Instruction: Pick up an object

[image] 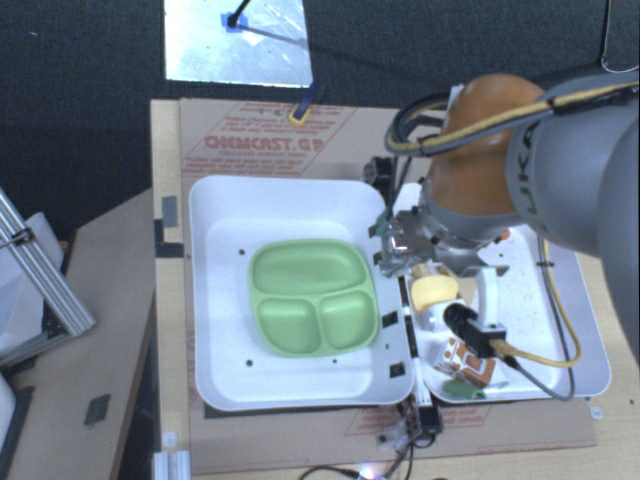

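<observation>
We see the gripper [420,258] low over the near-left corner of the right bin [590,368], close to the wall that it shares with the left bin [220,298]. The grey wrist and its orange band hide most of it from above, so we cannot tell whether it is spread or pressed together. Nothing shows clearly clamped in it.

Just below the gripper, touching it or very nearly so, sits a pale yellow lump [435,290], rounded and soft-looking. We judge this the likeliest thing for the pick, but we cannot say whether it rests on the bin floor or is lifted off it. Nearer the front edge of the same bin lie a brown-and-white patterned piece [468,365] and, just beside it, a small dark green scrap [460,390], both apart from the gripper.

The left bin holds a green divided plate [312,298], lying flat near its middle and well away from the arm. Both bins stand on a printed cardboard sheet [260,138].

As we read it, the approach is done and the arm is at grasp height. A confirmed grip and the lift clear of the bin are left to do.
</observation>
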{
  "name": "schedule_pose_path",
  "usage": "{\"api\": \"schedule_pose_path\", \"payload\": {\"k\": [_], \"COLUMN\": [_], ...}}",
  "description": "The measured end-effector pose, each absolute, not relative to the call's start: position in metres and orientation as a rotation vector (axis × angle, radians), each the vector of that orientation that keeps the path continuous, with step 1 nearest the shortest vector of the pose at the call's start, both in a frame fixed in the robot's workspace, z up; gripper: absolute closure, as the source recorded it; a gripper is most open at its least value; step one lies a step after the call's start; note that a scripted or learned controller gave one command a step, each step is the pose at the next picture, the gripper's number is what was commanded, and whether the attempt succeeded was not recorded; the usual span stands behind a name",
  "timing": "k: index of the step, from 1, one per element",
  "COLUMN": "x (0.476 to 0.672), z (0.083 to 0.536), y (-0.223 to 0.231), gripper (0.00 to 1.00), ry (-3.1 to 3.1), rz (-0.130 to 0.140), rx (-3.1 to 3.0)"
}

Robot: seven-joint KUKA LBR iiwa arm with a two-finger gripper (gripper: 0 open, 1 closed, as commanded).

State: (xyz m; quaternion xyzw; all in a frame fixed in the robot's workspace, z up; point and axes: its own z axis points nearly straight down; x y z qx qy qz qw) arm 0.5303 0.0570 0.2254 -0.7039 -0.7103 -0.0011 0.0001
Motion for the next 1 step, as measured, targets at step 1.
{"api": "schedule_pose_path", "payload": {"k": [1], "x": [0.5243], "z": [0.2244], "y": [0.0738], "gripper": [1.00], "ry": [-2.229], "rz": [-0.001], "rx": [-2.213]}}
